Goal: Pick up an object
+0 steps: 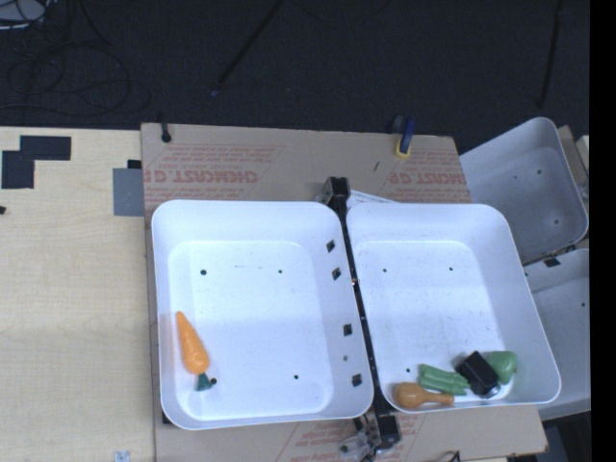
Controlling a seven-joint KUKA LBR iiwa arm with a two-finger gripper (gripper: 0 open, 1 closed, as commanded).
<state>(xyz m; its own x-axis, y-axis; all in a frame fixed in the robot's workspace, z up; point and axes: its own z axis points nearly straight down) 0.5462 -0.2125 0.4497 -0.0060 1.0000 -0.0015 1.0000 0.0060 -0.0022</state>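
Two white bins sit side by side on the table. The left bin (245,221) has a toy carrot (191,345) near its front left corner, lying flat, w/ a tiny green stub just below its tip. Nothing else is near it, so it's an easy pick. It looks like light, hard plastic, prob. smooth and a bit slippery. Best grab: across the fat orange middle, not the thin end.

The right bin (433,224) has a small pile in its front right corner: a green thing (443,380), a black block (478,373) & an orange-tan pear shape (421,396), all touching. Those are crowded, so harder to pinch.

Can't tell how the jaws are set, or if they hold anything.
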